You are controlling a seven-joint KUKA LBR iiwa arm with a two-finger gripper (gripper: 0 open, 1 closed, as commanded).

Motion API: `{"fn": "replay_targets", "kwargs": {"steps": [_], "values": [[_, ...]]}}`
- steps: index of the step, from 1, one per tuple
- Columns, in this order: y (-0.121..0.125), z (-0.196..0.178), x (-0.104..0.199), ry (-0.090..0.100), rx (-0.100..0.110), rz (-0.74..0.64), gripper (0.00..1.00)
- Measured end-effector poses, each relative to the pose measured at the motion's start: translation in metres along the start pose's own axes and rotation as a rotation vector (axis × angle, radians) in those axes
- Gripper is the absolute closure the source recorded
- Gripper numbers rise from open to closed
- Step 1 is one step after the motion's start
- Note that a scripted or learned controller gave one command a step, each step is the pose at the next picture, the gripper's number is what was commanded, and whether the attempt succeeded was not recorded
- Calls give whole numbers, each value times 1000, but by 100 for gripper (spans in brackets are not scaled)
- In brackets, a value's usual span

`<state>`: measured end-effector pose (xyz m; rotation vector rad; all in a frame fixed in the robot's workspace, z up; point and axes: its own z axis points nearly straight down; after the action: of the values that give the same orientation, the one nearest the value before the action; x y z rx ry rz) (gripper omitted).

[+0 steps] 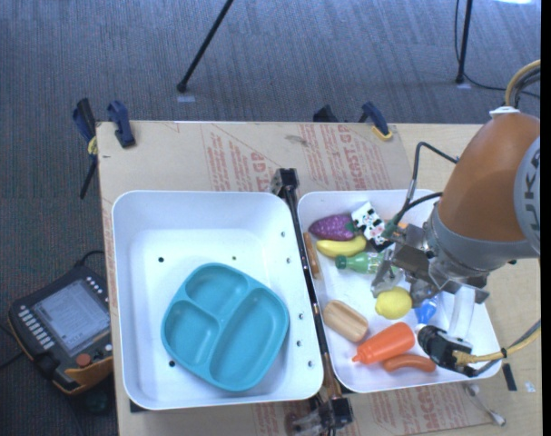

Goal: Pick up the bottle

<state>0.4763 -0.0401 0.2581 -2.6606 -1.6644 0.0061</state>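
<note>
The small green plastic bottle (pixel 359 262) lies on its side in the right white bin (pixel 334 352), just below a yellow toy banana (pixel 340 246) and a purple toy eggplant (pixel 332 226). The arm's pincer (pixel 399 278) hovers just beside the bottle's right end, above a yellow toy lemon (pixel 394 303); whether it is spread cannot be told. A blue divided plate (pixel 225 326) sits in the left white bin (pixel 139 243).

bench (pixel 221 148): brown board | on it: left bin (pixel 130 243), right bin (pixel 343 380), side by side
</note>
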Motion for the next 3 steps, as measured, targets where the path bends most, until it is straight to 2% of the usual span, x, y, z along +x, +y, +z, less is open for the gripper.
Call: {"fn": "replay_targets", "kwargs": {"steps": [1, 2, 3], "values": [[9, 2, -20, 0, 0, 155, 100], [-12, 5, 23, -1, 2, 47, 100], [3, -26, -6, 0, 0, 181, 100]]}}
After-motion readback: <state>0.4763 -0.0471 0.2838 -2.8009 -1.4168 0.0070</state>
